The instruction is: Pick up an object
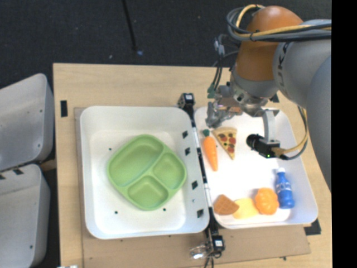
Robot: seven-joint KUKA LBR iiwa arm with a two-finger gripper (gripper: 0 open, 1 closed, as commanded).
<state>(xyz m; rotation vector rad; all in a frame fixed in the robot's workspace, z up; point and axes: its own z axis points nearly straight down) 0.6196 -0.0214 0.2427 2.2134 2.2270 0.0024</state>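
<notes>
In the right bin [245, 177] lie an orange toy carrot [210, 152], a pizza slice [227, 140], a blue bottle [283, 188], an orange fruit [266, 200], a pale yellow piece [244, 208] and a brown bread-like piece [225, 205]. My gripper [215, 116] hangs over the bin's far left corner, just above the carrot's green top and the pizza slice. Nothing shows between its fingers.
The left bin [95, 205] holds a green divided plate [146, 171]. A rail with black clips [196, 166] separates the two bins. The arm's orange band and grey body [268, 43] loom over the right bin's far side.
</notes>
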